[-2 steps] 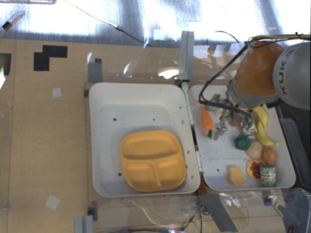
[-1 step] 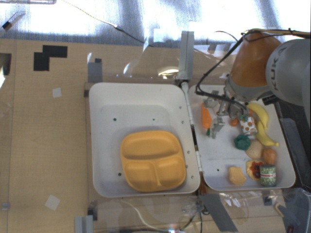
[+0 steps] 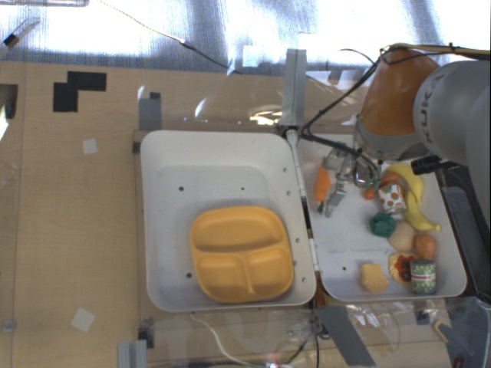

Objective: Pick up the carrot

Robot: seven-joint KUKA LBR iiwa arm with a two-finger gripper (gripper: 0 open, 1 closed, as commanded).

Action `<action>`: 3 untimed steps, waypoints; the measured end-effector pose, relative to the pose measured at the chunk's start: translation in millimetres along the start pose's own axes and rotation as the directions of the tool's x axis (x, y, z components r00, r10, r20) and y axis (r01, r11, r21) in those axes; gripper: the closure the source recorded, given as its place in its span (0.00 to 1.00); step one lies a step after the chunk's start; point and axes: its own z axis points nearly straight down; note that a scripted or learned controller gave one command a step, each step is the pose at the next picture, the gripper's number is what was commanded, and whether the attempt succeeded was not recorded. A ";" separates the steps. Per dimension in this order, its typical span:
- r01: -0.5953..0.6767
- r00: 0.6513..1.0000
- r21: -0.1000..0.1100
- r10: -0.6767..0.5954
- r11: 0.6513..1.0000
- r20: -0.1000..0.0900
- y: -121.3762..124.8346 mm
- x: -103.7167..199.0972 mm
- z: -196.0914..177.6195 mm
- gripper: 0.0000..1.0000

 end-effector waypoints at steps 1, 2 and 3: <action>-0.476 0.878 -0.027 0.477 0.879 0.037 -6.0 11.4 -3.0 0.00; -0.469 0.881 -0.034 0.470 0.882 0.049 -3.6 7.9 -18.9 1.00; -0.129 0.990 -0.005 0.129 0.992 0.055 -67.5 92.8 -142.5 1.00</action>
